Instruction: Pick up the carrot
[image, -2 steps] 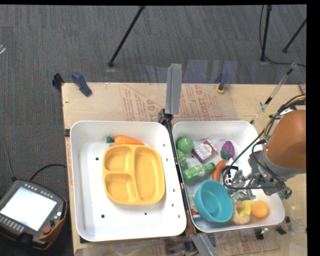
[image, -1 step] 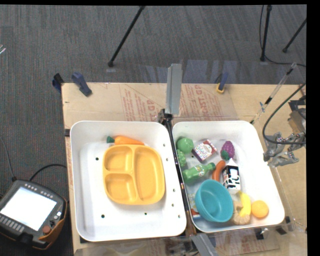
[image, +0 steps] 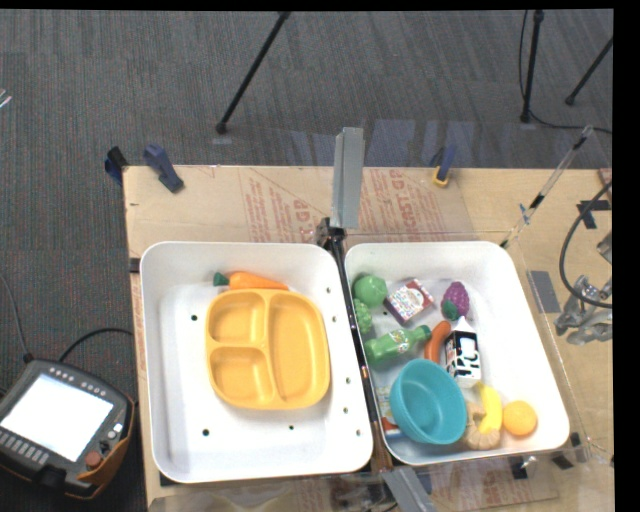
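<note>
A: Where is the carrot?

B: A small orange plastic carrot (image: 255, 281) with a green tip lies in the left shallow white bin (image: 165, 300), against the far edge of a yellow three-compartment plastic tray (image: 267, 349), touching or nearly touching it.

A: And the right bin?

B: The right white bin (image: 525, 310) holds a teal bowl (image: 427, 401), a green bottle (image: 396, 345), a purple grape bunch (image: 456, 297), a yellow banana (image: 490, 406) and an orange fruit (image: 519, 418).

A: The gripper?

B: A metal shape at the surface's right edge may be the gripper (image: 583, 318); I cannot tell how its fingers stand.
</note>
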